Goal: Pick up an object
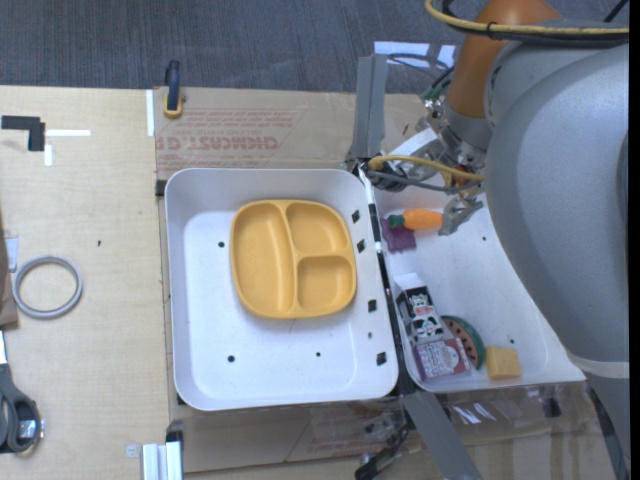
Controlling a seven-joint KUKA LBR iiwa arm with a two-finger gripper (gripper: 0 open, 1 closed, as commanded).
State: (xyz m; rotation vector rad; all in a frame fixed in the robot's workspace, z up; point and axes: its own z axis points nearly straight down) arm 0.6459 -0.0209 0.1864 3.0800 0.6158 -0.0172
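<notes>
Here, 2 white bins sit side by side on the bench, seen from above at a slant. The left bin [200, 368] holds a yellow divided plate [293, 258] with 3 compartments, lying flat near the bin's upper middle. The right bin [520, 308] is partly covered by the grey arm [570, 178], which reaches in from the right with its orange band [490, 38] up near the top of the view.

The gripper [458, 208] hangs over the upper part of the right bin, just beside an orange carrot-shaped object [424, 219] that lies across the bin floor. A small purple object [401, 238] sits touching the carrot's left end. Whether the gripper touches the carrot, and whether it is clenched or released, I cannot tell; nothing is visibly between its tips.

Lower in the same bin lie a small printed box [416, 306], a watermelon-slice toy [462, 338] with a printed packet [437, 356] over it, and a yellow block [503, 363] near the lower right.

Outside the bins, on the wooden bench to the left, a grey ring [46, 286] lies flat, and scissors handles [18, 420] show at the lower left edge.
</notes>
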